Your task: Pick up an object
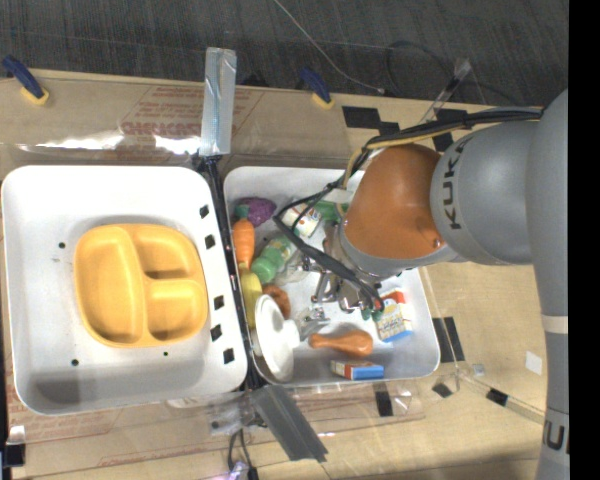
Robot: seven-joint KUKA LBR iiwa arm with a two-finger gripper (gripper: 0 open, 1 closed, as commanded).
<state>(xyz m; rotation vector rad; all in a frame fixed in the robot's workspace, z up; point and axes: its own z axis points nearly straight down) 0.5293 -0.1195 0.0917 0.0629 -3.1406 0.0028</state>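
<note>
The right bin (420,363) holds several toy foods: a purple eggplant (255,209), an orange carrot (243,242), a green bottle (273,260), a brown drumstick (344,342), a small milk carton (391,319) and a flat red-and-blue box (358,370). A white plate (271,336) leans at the bin's left side. My gripper (337,295) hangs low over the bin's middle, just above the drumstick and left of the carton. The orange wrist band covers most of it.
The left bin (30,298) bears a yellow divided tray (140,282). A yellow item (250,290) lies beside the plate. Cables run from the wrist across the right bin's top. Cardboard and tape surround both bins.
</note>
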